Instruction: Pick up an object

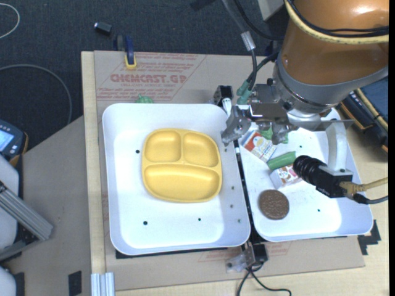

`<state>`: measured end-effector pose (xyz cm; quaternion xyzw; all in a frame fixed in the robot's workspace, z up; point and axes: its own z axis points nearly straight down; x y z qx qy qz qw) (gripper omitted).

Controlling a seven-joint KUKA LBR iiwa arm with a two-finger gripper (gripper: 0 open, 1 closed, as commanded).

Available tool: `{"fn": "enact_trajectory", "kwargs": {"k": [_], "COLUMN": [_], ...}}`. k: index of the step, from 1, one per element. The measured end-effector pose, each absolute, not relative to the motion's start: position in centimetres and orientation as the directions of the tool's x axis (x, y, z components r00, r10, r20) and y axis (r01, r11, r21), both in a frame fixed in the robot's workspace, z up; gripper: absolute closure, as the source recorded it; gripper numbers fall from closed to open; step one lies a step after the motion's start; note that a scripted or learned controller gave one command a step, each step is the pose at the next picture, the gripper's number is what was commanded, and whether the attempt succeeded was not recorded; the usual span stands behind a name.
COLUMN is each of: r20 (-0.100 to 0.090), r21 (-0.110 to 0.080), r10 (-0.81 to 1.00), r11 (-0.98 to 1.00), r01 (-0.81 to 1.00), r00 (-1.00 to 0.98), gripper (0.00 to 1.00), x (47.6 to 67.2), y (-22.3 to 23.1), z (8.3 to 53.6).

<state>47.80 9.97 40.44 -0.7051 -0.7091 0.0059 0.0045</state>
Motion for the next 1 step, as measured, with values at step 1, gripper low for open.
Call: {"fn": "enact_trajectory", "kwargs": {"k": [1], "r20": [0.001], "r21": [0.004], "r10": [1.0], "r11": [0.001], "r01": [1.0], "r00": [-0.001], "gripper": [1.0], "x": [48.0], "y": [9.68], "z": [42.27]}}
